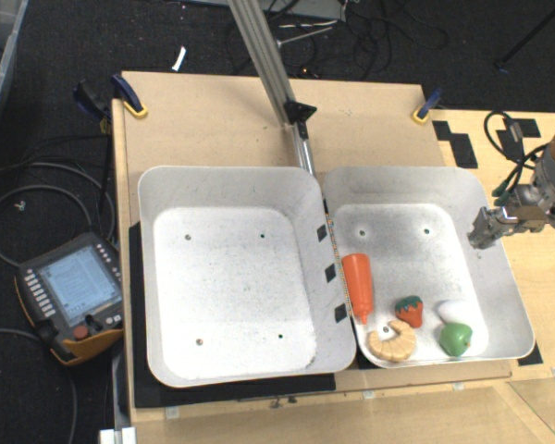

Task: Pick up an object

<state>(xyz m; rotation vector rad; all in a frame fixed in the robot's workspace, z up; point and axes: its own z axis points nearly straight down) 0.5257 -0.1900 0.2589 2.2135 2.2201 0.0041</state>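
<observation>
Orange and tapered, the carrot [357,285] lies well left of the gripper [482,229] and below it, beside the right bin's [402,192] left wall. Nearer the gripper, along the lower wall, sit a tan cookie [391,342], a red strawberry [409,309] and a green apple [455,339]. Whether the gripper is clenched cannot be told.

Claw [482,230] low at right, arm behind

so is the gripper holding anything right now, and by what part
Nothing is held: the gripper sits over the right white bin's far right rim, apart from the toys lying near the front.
</observation>
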